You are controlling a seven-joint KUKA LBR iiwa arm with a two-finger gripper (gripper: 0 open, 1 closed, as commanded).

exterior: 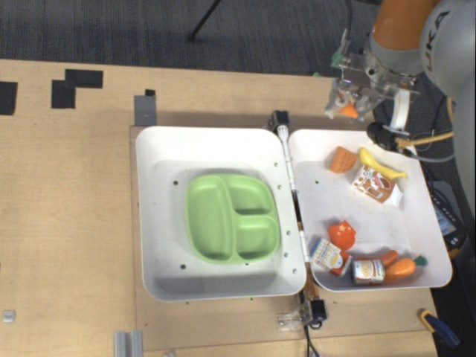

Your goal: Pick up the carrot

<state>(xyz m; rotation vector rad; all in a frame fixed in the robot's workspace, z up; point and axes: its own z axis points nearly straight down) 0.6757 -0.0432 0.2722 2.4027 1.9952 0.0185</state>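
Note:
The carrot, orange with a green top, lies in the near right corner of the right bin, beside a small can. My gripper hangs above the bench just beyond the right bin's far left corner, far from the carrot. A small orange piece sits between its fingertips, and I cannot tell what it is.
The right bin also holds an orange wedge, a banana, a white packet, a red tomato-like toy and a small carton. A green divided plate lies in the left bin.

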